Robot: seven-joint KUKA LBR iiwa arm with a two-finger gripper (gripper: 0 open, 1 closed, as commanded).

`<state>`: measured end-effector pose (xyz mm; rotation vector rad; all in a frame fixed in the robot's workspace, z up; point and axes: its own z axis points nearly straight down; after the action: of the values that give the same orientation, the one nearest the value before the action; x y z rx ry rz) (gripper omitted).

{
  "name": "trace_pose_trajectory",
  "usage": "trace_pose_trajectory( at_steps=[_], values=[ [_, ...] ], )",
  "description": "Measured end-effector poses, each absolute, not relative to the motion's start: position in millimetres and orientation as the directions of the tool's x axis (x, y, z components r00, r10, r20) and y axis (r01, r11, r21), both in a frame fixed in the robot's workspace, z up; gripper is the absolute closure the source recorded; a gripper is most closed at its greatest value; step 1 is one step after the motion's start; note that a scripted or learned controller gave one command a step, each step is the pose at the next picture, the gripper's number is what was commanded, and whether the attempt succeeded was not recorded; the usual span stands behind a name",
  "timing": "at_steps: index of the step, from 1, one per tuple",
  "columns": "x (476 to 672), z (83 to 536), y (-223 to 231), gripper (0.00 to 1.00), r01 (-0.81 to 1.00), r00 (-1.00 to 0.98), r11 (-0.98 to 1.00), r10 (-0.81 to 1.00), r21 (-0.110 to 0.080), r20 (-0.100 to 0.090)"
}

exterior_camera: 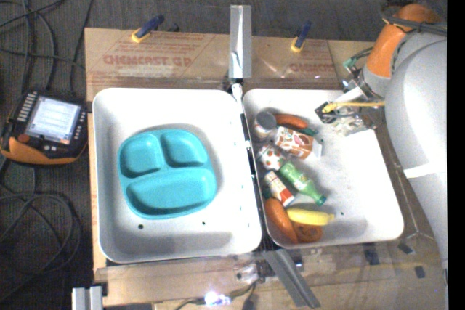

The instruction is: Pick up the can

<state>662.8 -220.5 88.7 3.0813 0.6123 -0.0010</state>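
Slanted overhead view of a bench w/ two shallow white bins side by side. My gripper (pixel 350 120) hung over the upper-right part of the right bin (pixel 363 185), near its back wall. I couldn't tell from this angle whether it was spread or pressed together, & nothing was visibly in it.

The can (pixel 265 120), a small grey-topped cylinder, sat in the same bin's upper-left corner, close to the wall between the bins & well apart from my gripper. A sausage (pixel 292 121) lay just beside it to the right, w/ a red-and-white carton (pixel 296 144) just below. Further down that side were a green bottle (pixel 304 185), a banana (pixel 311 216) & other small items too jumbled to name. The left bin (pixel 109 229) held a blue divided plate (pixel 168 172).

Progress, as I judged it: pick not yet begun, can untouched. Left to do: cross over to the can, come down, close on it, lift.
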Motion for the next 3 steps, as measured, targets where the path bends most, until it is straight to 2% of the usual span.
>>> trace_pose_trajectory(
  at_steps=[1, 2, 3],
  values=[
    [659.2, 130.2, -223.2, 1.0, 0.413, 0.911, -0.911, 0.413, 0.0, -0.004],
    [661.1, 88.9, -220.5, 1.0, 0.402, 0.916, -0.916, 0.402, 0.002, 0.002],
    [656.6, 102.7, -222.6, 1.0, 0.415, 0.91, -0.91, 0.415, 0.001, -0.005]
  ],
)
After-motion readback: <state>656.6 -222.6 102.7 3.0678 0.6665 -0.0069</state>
